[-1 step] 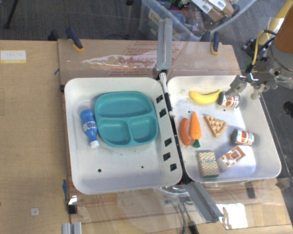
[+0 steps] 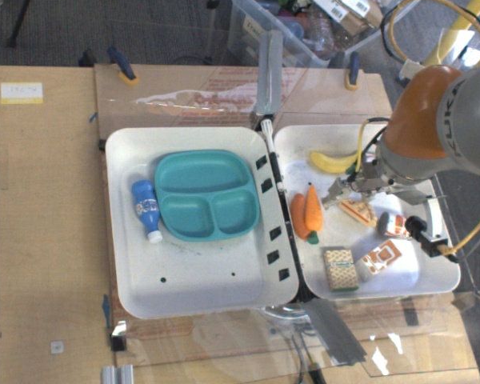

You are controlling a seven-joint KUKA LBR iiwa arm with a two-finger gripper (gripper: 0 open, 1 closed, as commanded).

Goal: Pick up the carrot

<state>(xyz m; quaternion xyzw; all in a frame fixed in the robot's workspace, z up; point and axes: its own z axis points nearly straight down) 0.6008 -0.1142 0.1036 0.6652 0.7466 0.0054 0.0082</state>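
- Carrot, an orange tapered toy vegetable, lay in the right shallow white bin, close to that bin's left wall, pointed end toward the far side.
- A smaller orange rounded piece lay touching the carrot on its left.
- The two-finger gripper hung over the middle of the right bin, to the right of the carrot and apart from it; nothing was visible between its fingers, and whether they stood apart or together could not be told.
- The grey arm with the orange band reached in from the right.
- A yellow banana lay on the far side of the gripper.
- An orange and white flat packet lay just near of the gripper.
- A tan patterned block and a red and white carton lay at the near side of the right bin.
- The left shallow white bin held a teal three-compartment plate and, just left of the plate, a blue and white bottle on its side.
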